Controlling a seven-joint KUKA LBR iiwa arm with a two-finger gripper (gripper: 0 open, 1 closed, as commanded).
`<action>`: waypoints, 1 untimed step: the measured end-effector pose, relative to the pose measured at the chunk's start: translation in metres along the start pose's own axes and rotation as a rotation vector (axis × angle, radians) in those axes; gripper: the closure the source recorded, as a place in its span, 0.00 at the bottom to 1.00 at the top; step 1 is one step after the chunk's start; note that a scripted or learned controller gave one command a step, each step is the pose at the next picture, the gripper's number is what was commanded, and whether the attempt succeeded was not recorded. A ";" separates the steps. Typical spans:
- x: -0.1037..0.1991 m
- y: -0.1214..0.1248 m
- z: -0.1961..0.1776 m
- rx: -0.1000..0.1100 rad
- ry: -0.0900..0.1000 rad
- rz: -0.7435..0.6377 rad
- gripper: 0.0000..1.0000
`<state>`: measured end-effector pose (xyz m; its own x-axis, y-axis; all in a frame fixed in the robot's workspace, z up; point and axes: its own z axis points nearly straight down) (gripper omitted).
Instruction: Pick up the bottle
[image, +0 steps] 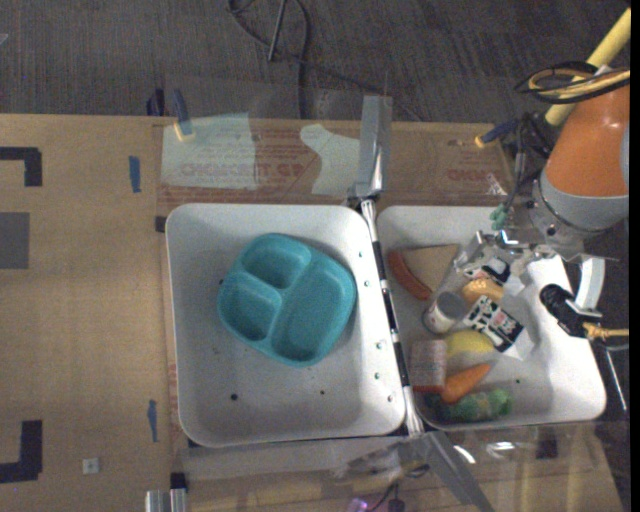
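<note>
Pincer (492, 262) hangs low over the right bin (570, 385) just beside the bottle (442, 310), grip state unclear.

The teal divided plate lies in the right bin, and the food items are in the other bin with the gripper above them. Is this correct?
Not quite. The camera view shows the teal divided plate in the left bin. The food items do lie in the other bin, the right bin, with the gripper above them.

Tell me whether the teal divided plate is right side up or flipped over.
Right side up. The teal divided plate lies flat in the left bin with its three compartments open toward the camera.
</note>
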<state>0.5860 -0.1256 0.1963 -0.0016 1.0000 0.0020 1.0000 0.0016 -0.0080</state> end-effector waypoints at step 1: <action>-0.024 -0.079 0.064 -0.001 0.000 0.004 0.00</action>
<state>0.5064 -0.1497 0.1334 0.0024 1.0000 0.0017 1.0000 -0.0024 -0.0068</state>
